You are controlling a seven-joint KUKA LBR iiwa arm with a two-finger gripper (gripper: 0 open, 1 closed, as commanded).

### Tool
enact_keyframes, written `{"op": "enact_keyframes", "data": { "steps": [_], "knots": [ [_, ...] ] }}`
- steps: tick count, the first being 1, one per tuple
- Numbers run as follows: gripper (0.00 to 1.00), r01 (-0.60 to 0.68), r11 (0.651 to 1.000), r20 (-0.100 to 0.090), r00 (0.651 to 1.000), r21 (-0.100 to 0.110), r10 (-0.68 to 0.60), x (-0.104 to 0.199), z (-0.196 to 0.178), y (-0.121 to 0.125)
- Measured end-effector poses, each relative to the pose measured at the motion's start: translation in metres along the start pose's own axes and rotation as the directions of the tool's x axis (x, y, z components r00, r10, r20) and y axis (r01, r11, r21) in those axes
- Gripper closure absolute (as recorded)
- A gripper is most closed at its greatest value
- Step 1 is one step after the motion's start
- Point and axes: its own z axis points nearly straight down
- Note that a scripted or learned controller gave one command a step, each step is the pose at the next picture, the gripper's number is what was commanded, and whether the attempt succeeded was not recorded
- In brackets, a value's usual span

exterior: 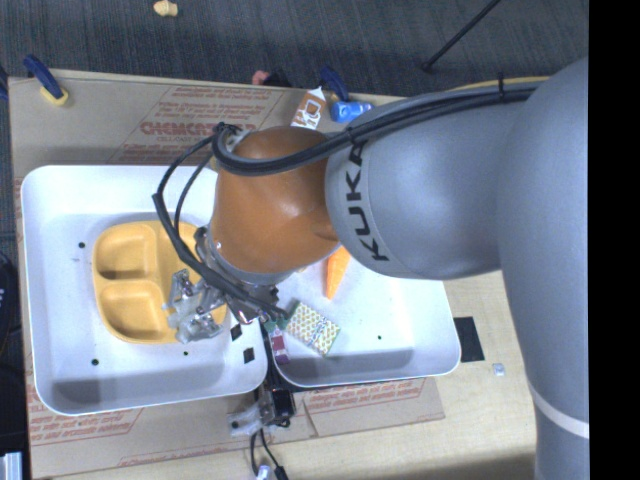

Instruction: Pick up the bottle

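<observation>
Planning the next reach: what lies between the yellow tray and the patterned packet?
In the camera view, the gripper hangs there beside the yellow tray, then the bins' shared rim before the patterned packet.

Yellow two-compartment plastic tray point(128, 280) lies in left white bin point(50, 268). Orange wedge-shaped piece point(336, 271) and small patterned green packet point(312, 328) lie in right white bin point(420, 340). Blue clamps point(44, 78) grip the far cardboard edge of the surface.
</observation>
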Motion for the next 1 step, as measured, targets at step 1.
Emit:
{"op": "enact_keyframes", "data": {
  "steps": [1],
  "knots": [
    [1.0, 0.144, 0.99, 0.004, 0.99, 0.002, -0.144, 0.0146, -0.041, -0.0427]
  ]
}}
